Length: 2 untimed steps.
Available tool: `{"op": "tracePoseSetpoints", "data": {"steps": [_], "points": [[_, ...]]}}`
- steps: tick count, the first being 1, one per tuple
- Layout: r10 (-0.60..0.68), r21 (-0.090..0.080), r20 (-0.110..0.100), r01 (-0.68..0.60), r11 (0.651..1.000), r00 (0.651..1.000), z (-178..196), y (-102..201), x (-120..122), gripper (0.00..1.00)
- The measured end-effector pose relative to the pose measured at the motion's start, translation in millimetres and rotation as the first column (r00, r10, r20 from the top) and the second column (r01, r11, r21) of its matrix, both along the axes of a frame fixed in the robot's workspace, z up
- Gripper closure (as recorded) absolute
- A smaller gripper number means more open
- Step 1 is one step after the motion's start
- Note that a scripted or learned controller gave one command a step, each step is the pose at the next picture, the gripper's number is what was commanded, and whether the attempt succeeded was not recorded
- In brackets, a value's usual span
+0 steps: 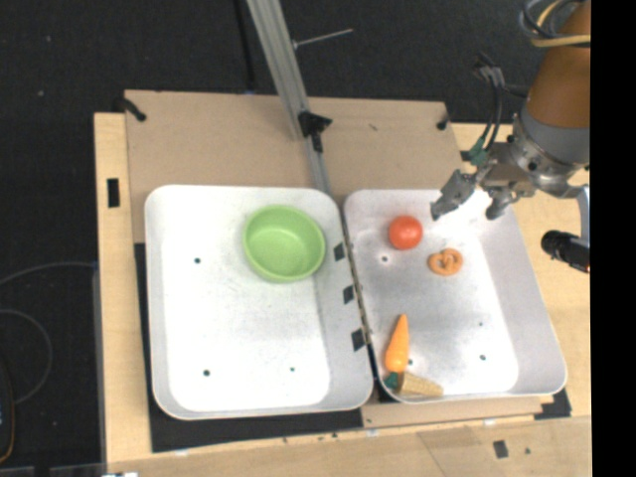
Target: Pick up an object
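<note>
My gripper (469, 204) hangs above the far right part of the right bin (517, 306), open, with nothing between its two dark fingers. A red tomato (404, 233) lies in that bin, to the left of and a little nearer than the gripper. An orange pretzel-shaped piece (445, 261) lies just below the gripper in the view. A carrot (397, 343) and a wedge of cheese (419, 387) rest near the bin's front left corner. A green bowl (285, 243) sits in the left bin (199, 346).
A slanted metal pole (283, 63) rises from behind the bins, ending at a clamp near the divide between them. Brown board lies behind the bins. A black fitting (564, 249) sticks out at the right bin's right edge.
</note>
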<state>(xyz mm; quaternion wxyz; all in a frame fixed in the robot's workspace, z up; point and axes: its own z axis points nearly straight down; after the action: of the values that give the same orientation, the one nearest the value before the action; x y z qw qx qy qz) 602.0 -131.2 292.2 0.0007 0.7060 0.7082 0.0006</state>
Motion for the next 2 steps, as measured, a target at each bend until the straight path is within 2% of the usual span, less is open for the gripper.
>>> {"op": "tracePoseSetpoints", "data": {"steps": [1,2], "points": [[0.0,0.001,0.0,0.0,1.0,1.0,0,0,0,0.0],[-0.004,-0.002,-0.006,0.004,1.0,1.0,-63,1,1,0.0]]}}
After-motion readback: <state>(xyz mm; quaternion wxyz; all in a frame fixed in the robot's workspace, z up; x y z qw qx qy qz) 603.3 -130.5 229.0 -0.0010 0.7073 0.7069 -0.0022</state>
